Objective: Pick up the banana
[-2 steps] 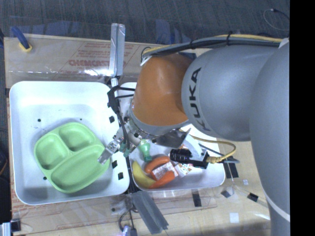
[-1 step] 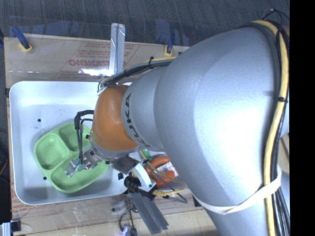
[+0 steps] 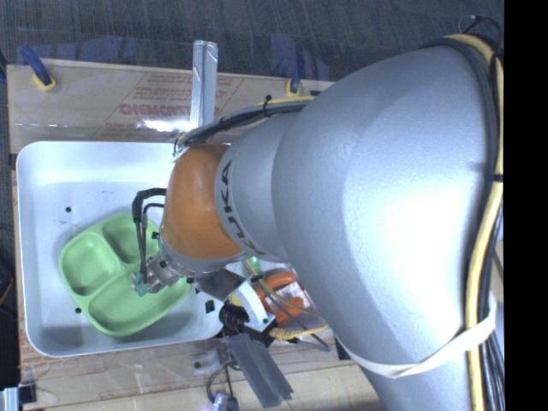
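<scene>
The grey arm with its orange band point(image 3: 201, 204) covers most of the view and reaches down over the right part of the left bin point(image 3: 43, 187). The gripper point(image 3: 152, 279) sits low under the orange wrist, at the right edge of a green divided plate point(image 3: 98, 272), and the wrist hides most of it. A small patch of orange, white and yellow objects point(image 3: 278, 296) peeks out under the arm near the bins' front edge; I cannot tell what each one is.
The green plate lies in the left bin's front half, with bare white floor point(image 3: 68, 178) behind it. A grey metal post point(image 3: 204, 84) stands at the back of the bench. A dark grey bracket point(image 3: 257, 371) juts out at the front edge.
</scene>
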`<state>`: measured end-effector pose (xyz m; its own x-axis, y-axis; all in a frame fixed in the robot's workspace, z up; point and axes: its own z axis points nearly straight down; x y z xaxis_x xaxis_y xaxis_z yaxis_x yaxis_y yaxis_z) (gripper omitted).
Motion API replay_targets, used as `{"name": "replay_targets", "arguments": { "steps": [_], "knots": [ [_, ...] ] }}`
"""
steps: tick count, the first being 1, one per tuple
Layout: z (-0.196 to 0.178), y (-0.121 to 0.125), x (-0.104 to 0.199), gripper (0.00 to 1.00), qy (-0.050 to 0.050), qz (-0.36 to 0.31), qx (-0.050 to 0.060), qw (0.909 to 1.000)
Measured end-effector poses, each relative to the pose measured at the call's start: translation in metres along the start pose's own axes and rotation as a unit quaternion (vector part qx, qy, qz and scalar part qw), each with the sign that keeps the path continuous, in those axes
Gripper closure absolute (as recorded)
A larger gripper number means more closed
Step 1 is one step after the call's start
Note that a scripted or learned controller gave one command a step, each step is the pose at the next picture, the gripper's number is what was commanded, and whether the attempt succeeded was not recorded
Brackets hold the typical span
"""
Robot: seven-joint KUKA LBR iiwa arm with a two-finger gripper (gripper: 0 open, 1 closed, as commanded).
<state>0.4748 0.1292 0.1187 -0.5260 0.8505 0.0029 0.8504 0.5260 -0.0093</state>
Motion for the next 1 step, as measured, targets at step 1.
{"name": "replay_targets", "arguments": {
  "steps": [1],
  "knots": [
    [0.0113, 0.0314, 0.0497, 1.00, -0.001, 0.277, -0.003, 0.9608]
  ]
}}
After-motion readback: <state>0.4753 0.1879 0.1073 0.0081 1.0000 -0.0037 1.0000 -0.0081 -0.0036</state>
